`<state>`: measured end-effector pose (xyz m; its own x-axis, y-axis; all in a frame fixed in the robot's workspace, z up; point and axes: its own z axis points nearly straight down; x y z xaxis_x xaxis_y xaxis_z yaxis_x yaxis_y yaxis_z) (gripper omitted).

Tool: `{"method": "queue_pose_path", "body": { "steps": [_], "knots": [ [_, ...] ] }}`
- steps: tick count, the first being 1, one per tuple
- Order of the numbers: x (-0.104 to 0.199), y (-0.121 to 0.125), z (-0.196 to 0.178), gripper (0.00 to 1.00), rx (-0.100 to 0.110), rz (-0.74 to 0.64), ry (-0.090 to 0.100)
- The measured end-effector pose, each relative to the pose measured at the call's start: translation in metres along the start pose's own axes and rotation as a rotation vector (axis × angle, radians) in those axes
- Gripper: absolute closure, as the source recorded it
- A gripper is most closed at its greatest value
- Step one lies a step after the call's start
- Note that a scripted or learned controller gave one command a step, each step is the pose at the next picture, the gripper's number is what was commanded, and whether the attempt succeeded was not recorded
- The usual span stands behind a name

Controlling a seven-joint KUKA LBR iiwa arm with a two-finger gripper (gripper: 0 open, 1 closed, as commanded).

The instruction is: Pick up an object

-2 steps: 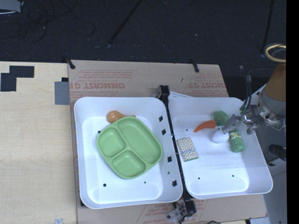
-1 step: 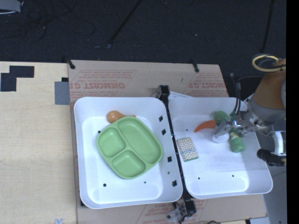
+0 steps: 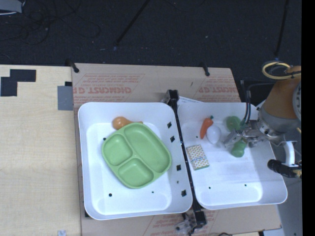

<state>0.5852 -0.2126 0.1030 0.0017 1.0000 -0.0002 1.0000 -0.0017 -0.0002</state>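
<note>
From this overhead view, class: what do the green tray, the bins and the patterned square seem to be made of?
Green tray: probably moulded plastic, matte, with smooth rounded compartments.
Bins: seemingly thin plastic, white, slightly glossy, with formed rims.
Patterned square: perhaps cloth or sponge; too small to tell.

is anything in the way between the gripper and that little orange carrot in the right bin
Yes. The white round object lies right beside the carrot, on the side facing the gripper, so it sits in the path. Green pieces also crowd around the gripper itself.
</note>
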Motion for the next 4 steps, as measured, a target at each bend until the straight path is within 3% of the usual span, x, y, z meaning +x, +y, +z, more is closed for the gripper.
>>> {"method": "queue_pose_path", "body": {
  "steps": [1,3,4],
  "knots": [
    [-0.001,-0.001,-0.008,1.0,0.003,0.001,0.001],
    [0.0,-0.002,-0.132,1.0,-0.004,-0.003,-0.001],
    [-0.001,-0.001,-0.17,1.0,-0.003,-0.004,-0.001]
  ]
}}
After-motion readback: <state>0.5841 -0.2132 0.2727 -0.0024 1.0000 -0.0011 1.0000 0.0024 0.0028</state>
